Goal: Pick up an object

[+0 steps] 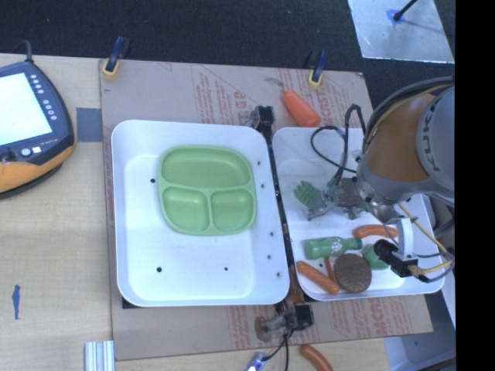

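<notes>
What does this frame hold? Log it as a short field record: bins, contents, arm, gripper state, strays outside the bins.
left bin: holds a green divided plate
right bin: green bottle, brown disc, orange carrot, dark green toy, other small pieces
arm: reaches in from the right, over the right bin
gripper: low in the right bin beside the dark green toy; finger state cannot be told
held object: none visible
outside bins: orange carrot-like piece on the cardboard behind the right bin; pendant at far left
</notes>
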Motion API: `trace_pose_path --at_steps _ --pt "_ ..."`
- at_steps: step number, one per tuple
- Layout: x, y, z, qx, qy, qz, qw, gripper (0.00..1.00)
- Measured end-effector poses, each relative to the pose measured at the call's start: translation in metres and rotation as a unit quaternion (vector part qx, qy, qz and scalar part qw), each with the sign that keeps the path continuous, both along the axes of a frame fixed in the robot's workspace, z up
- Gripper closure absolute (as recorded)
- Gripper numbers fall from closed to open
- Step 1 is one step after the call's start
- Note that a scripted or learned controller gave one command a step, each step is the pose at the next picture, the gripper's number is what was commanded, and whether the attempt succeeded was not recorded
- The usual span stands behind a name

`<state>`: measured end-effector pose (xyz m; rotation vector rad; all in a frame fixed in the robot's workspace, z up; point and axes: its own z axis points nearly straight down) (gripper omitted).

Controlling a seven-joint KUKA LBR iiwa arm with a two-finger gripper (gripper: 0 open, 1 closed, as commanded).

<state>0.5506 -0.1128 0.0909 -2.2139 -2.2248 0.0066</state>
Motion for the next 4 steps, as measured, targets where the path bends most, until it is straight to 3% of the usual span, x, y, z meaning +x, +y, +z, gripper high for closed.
trace_pose_path --at_steps 1,2,3,4 --pt "0.062 -0.063 0.001 0.0001 -0.001 -0.002 1.0000 0.00" --pt "0.106 -0.078 0.001 0.0006 -0.001 0.000 1.0000 0.00" --pt "0.106 -0.092 0.002 0.0000 -0.002 -0.001 1.0000 0.00" --pt "0.106 -0.092 0.012 -0.0007 -0.002 0.001 1.0000 1.00"
